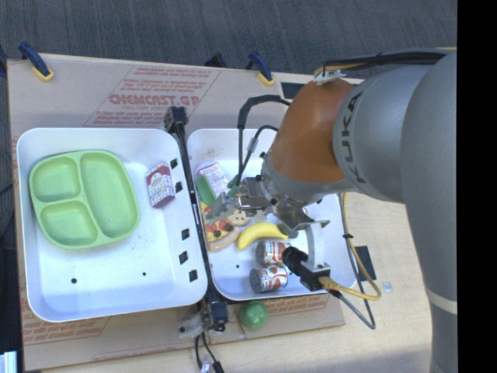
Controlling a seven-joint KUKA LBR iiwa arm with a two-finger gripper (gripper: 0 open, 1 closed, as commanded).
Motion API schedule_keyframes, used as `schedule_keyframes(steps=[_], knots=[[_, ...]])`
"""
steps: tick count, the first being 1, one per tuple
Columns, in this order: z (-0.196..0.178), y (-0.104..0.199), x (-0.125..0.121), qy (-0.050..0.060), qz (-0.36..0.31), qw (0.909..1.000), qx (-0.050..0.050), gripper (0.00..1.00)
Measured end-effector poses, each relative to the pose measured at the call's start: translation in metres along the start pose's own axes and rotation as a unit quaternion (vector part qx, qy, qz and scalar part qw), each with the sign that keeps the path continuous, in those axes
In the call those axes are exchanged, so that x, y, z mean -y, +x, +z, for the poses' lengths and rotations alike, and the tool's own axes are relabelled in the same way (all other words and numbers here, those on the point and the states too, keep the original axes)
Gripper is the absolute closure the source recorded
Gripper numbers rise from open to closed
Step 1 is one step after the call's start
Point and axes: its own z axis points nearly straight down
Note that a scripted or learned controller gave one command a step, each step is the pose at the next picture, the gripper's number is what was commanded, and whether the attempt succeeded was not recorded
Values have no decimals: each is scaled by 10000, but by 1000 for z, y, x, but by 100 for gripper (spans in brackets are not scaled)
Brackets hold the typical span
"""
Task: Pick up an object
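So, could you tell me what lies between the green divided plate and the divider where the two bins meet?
In the camera view, a small red packet lies on the left bin's floor between the green divided plate and the divider.

Both white bins (109, 286) look like smooth, slightly glossy plastic, and the green divided plate (81, 199) in the left one has a softer matt plastic sheen. Beneath the bins lies rough brown printed cardboard (155, 92). Right of the plate, two cans (270, 266) gleam like metal beside a smooth, waxy banana (260, 233).
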Motion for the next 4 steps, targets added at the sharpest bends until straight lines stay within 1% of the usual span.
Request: schedule_keyframes(steps=[1,2,3,4], knots=[[46,-68,-48,2,6,10000,2,0],[114,-80,-139,-59,-2,10000,4,0],[102,-78,-140,-59,-28,10000,-15,100],[16,-16,-158,-21,-1,10000,-10,100]])
